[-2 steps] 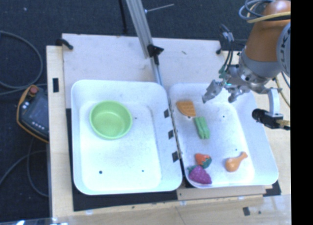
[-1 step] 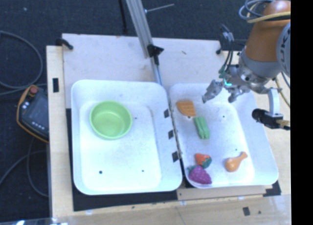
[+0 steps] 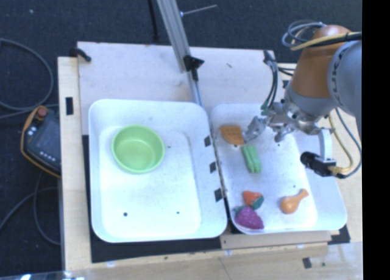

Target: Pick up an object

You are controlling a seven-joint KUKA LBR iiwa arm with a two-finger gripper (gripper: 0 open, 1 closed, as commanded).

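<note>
Camera view: gripper over right bin, fingers spread apart, nothing between them. Just left of fingertips, tan bread piece; just below, green pod, lying lengthwise. Near front wall: strawberry, purple grapes, orange drumstick. Left bin: green bowl, upright, toward back left.
</note>
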